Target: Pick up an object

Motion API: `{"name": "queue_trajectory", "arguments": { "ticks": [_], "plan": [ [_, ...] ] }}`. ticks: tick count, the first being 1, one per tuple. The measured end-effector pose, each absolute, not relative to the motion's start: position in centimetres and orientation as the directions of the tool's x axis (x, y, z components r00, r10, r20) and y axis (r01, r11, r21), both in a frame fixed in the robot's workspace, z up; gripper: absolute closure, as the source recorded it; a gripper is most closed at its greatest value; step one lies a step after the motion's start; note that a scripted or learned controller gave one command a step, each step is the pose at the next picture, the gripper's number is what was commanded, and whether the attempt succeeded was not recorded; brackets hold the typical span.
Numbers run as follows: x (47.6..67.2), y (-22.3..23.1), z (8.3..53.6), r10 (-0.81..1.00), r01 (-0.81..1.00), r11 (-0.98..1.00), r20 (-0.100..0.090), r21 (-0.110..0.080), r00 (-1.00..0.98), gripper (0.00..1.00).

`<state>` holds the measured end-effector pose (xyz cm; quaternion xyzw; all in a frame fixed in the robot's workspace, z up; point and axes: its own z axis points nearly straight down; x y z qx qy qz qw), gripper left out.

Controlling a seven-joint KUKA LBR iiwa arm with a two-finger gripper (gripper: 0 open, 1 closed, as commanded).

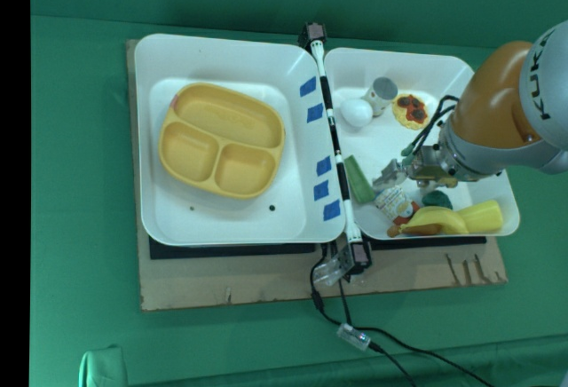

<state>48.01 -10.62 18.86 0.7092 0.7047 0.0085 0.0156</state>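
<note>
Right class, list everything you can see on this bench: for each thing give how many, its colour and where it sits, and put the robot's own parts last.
Shallow white plastic bins: two, white, side by side on the bench.
Yellow three-compartment plastic tray: one, yellow, left bin.
Blue tape squares: five, blue, left bin's right wall.
White egg-shaped ball: one, white, right bin, rear.
Small grey cup: one, grey, beside the ball.
Toy pizza disc: one, yellow with red spots, right bin, rear.
Green wedge-shaped block: one, green, right bin's left side.
Yellow toy banana: one, yellow, right bin, front.
Brown cardboard sheet: one, under the bins.
Gripper: one, metallic, over the right bin.
Arm: one, grey and orange, from the right.
</note>
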Motion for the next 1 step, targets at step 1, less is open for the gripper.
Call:
{"name": "queue_trajectory", "arguments": {
  "ticks": [1],
  "plan": [
    [48.27, -10.97, 20.30, 1.000, 0.999, -0.015, -0.016, 0.049, 0.016, 1.00]
  ]
}}
